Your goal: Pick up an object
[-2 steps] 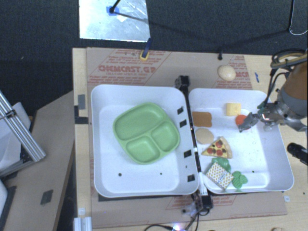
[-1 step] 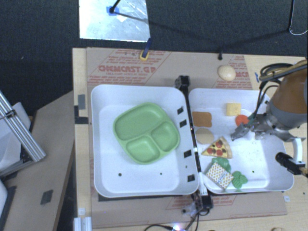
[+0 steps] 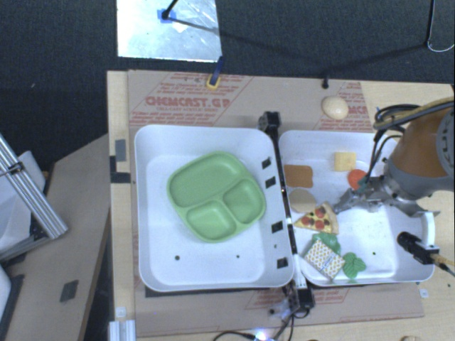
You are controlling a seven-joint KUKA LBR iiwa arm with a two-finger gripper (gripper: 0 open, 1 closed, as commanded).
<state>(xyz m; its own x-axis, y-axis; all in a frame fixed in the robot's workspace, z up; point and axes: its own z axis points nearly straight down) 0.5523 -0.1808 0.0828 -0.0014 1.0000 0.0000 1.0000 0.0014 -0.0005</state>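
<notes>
Pizza slice (image 3: pixel 318 220) lies in the right bin (image 3: pixel 409 272), just right of the divider (image 3: pixel 281 190), below the brown cracker (image 3: pixel 298 175). Right of the slice, the gripper (image 3: pixel 353 199) sits low over the bin floor beside an orange piece (image 3: pixel 357 177); finger spacing cannot be determined. Risk: closing here may catch nothing, since the toys lie flat and close together.

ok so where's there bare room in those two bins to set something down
Left bin: bare floor all around the green divided plate, widest along the near edge. Right bin: a bare patch between the pizza slice and the gripper, running toward the near wall. Its left side is crowded with toy food.
</notes>
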